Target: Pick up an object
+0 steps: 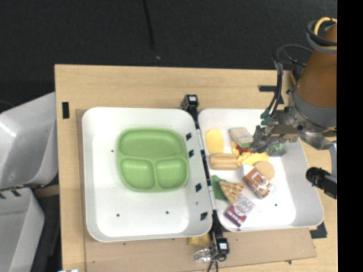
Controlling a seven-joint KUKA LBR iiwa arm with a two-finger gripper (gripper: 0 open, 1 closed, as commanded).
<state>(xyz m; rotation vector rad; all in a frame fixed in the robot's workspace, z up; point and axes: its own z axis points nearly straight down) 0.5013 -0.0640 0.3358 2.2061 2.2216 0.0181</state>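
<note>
Two white bins lie side by side on the wooden tabletop (142, 84). The left bin (102, 208) carries a green divided plate (153, 158) with three compartments, set near its middle. The right bin (295, 200) carries a group of small food items, all packed in its left half. A yellow piece (214, 140) lies near the divider between the bins, and a hot-dog bun (223, 162) lies just below it. A pizza slice (231, 190) lies lower, beside a purple packet (240, 210) near the front edge of the bin. An orange and white packet (257, 183) lies touching a round tan piece (265, 169). A beige block (240, 135) sits at the top of the group, with small red and yellow pieces just below it.

The arm (315, 89) comes in from the right side, and the claw (262, 142) hangs over the upper right part of the group, just beside the beige block. I cannot tell how the claw stands or whether it holds any item, because dark parts and the items under it mix together. The crowded items touch each other around this place.
</note>
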